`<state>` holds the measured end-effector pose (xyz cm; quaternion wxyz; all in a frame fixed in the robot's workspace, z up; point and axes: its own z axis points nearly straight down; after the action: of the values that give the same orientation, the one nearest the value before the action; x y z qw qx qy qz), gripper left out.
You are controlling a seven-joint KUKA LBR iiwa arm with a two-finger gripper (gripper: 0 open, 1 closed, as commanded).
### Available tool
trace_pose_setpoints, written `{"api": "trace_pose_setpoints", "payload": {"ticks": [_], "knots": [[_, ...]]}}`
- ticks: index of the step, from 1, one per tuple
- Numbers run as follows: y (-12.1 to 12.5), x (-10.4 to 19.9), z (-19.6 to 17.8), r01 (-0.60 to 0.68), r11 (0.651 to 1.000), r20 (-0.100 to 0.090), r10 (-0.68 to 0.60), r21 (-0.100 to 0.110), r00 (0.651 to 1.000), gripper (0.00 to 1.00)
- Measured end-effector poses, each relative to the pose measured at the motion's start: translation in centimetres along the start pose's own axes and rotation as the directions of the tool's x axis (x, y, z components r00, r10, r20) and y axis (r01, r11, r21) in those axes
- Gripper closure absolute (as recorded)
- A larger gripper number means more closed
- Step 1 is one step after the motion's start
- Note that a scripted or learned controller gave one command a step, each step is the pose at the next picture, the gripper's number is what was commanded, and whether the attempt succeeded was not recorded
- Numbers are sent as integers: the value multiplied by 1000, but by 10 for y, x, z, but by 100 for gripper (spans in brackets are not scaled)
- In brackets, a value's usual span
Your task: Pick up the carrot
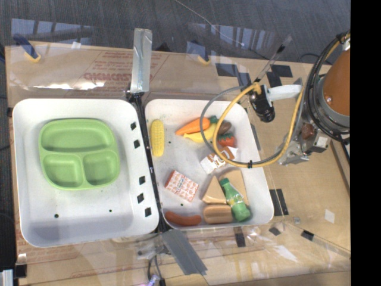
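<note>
Tabletop (309,219) carries the right bin (184,157); the gripper (296,154) hangs outside its right wall, open or closed I cannot tell. Approach is not yet begun: the carrot (193,126) lies at the bin's far end, so the arm must swing left over it and descend.

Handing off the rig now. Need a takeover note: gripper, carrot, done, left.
Gripper: over the bench, just outside the right bin's right edge, not holding the carrot.
Carrot: lying in the far part of the right bin, just right of the corn.
Done: nothing, carrot not picked up.
Left: bring the gripper over the bin, grasp the carrot, lift it.
</note>
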<state>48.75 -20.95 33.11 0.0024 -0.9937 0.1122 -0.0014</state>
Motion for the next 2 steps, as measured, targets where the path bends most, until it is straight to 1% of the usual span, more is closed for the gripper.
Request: {"api": "trace_pose_setpoints", "payload": {"ticks": [1, 2], "knots": [[-7, 2, -10, 11, 1000, -8, -11, 10, 1000, 100], [0, 4, 25, 27, 1000, 6, -27, 1, 1000, 100]]}}
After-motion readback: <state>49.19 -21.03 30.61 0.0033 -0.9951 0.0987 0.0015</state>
